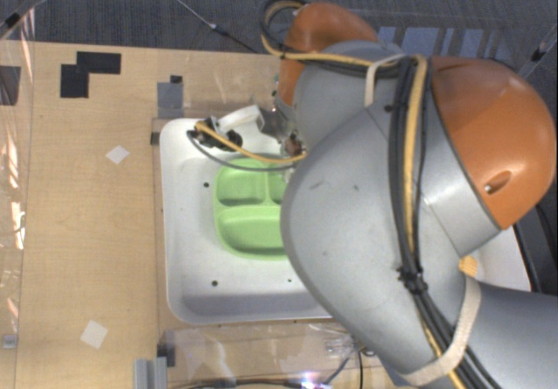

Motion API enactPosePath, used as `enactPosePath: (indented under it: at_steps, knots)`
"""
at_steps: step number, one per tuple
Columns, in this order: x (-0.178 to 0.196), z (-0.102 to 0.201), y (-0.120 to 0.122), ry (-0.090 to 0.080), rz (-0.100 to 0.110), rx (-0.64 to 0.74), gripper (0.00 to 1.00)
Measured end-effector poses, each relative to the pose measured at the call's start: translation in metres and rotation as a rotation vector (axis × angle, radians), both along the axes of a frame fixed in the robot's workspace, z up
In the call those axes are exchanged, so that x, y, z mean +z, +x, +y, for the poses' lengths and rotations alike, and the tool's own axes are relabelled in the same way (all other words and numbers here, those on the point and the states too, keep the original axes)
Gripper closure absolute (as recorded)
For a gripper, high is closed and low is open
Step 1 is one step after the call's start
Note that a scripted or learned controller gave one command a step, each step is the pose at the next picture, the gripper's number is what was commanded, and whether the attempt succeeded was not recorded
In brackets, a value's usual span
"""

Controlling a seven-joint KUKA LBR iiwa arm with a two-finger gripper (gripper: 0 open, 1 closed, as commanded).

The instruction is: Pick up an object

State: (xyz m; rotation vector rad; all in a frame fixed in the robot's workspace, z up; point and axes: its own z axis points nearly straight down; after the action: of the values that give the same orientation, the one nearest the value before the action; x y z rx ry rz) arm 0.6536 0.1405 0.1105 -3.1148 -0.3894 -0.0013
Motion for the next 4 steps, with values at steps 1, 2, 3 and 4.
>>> enactPosePath:
  at_steps: [1, 2, 3, 4]
  knots:
    - [0.075, -0.044, -0.062, -0.001, -0.001, -0.033, 1.0]
    - [-0.008, 0.019, -0.012, 0.006, -0.01, 0.015, 1.0]
    - [0.11, -0.078, -0.061, -0.002, -0.002, -0.019, 1.0]
    - [0.077, 0.035, -0.06, 0.0, 0.0, -0.044, 1.0]
